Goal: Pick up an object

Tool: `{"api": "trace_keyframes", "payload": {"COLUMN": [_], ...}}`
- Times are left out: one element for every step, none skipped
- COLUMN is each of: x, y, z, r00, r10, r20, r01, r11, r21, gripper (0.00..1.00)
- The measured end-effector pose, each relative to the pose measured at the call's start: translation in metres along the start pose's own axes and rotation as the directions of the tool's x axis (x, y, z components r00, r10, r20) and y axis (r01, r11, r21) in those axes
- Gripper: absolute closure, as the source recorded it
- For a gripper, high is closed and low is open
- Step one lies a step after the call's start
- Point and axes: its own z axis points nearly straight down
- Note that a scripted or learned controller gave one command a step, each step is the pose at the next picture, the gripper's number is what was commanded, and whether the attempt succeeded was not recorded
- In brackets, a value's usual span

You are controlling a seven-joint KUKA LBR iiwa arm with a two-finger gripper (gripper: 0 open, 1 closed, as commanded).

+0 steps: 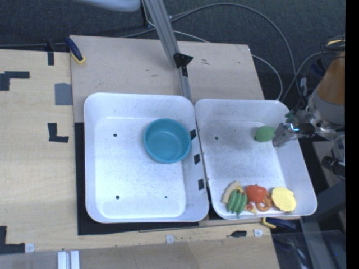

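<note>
A small green rounded object [263, 133] lies in the right bin [241, 156] near its far right side. My gripper [282, 134] hangs just to the right of it, close to the bin's right wall, almost touching the green object. A blue bowl [167, 140] sits upright in the left bin [112, 167], toward its right side. Along the right bin's near edge lie a green ridged toy [237, 201], a red toy [256, 194] and a yellow toy [283, 199], bunched together.
A grey metal pole [168, 35] slants down from the top to the gap between the bins. Cables run over the dark floor at the upper right. A yellow and blue clamp [76, 50] sits on the bench's far left corner.
</note>
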Motion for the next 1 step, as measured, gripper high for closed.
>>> {"api": "trace_keyframes", "payload": {"x": [0.0002], "y": [0.0004], "z": [-0.0198], "r00": [1.000], "r10": [0.001], "r20": [-0.001], "r01": [-0.001], "r11": [1.000], "r21": [0.003], "gripper": [1.00]}}
